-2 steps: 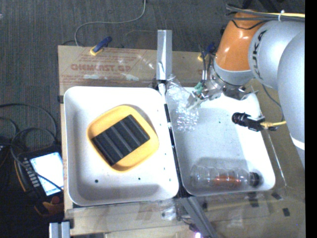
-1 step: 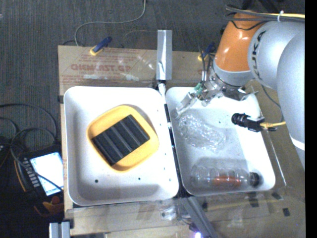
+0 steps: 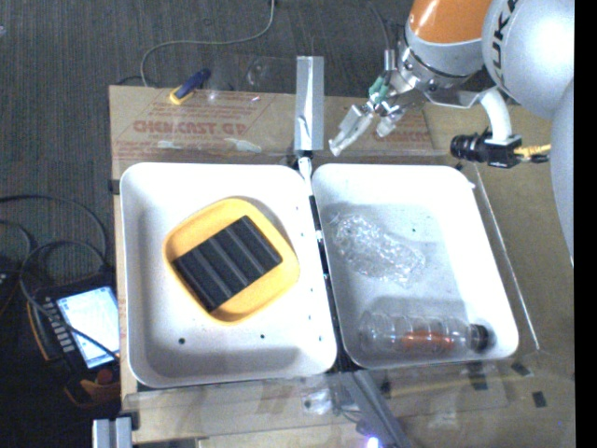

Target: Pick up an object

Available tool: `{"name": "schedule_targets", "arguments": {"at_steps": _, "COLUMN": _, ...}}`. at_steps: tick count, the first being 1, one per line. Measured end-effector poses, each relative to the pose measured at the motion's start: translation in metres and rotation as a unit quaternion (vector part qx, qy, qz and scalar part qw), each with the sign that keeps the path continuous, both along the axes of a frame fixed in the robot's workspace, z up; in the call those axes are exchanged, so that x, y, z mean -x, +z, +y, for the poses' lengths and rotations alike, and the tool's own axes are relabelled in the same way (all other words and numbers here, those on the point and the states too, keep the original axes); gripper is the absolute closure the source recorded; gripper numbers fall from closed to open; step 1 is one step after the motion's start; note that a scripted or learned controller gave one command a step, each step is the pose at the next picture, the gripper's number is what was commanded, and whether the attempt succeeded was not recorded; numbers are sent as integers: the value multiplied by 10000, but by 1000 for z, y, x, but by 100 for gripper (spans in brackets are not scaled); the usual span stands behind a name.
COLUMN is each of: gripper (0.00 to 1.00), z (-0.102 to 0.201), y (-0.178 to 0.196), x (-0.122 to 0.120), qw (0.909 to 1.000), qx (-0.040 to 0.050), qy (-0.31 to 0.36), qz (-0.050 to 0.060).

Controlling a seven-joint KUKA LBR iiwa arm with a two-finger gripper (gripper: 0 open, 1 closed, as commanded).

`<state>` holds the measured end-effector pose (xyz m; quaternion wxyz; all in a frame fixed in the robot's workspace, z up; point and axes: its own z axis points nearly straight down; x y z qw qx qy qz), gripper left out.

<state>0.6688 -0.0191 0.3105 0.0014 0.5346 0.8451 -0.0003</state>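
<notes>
My gripper (image 3: 364, 129) hangs above the cardboard just beyond the far rim of the right bin (image 3: 485, 241). Its two pale fingers (image 3: 344, 138) stand apart, open, with nothing between them. In the right bin lie a crumpled piece of clear plastic (image 3: 376, 246) at the middle and a clear bottle (image 3: 420, 334) with a dark cap, on its side along the near wall. The left bin (image 3: 140, 250) holds a yellow, rounded object with a black ribbed top (image 3: 230, 259), lying at its centre.
A metal bar (image 3: 309, 105) stands at the far end of the seam between the bins, just left of the gripper. A blue and yellow pen (image 3: 189, 84) lies on the cardboard at the far left. A handheld screen (image 3: 79, 320) and cables sit left of the bench.
</notes>
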Motion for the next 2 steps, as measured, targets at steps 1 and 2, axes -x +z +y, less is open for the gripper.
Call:
{"name": "schedule_targets", "arguments": {"at_steps": 1, "gripper": 0, "z": 38, "y": -128, "x": 29, "qw": 10000, "qx": -8, "qy": 34, "qz": 22}}
{"name": "schedule_targets", "arguments": {"at_steps": 2, "gripper": 0, "z": -16, "y": -126, "x": 30, "qw": 9936, "qx": -6, "qy": -1129, "qz": 6}}
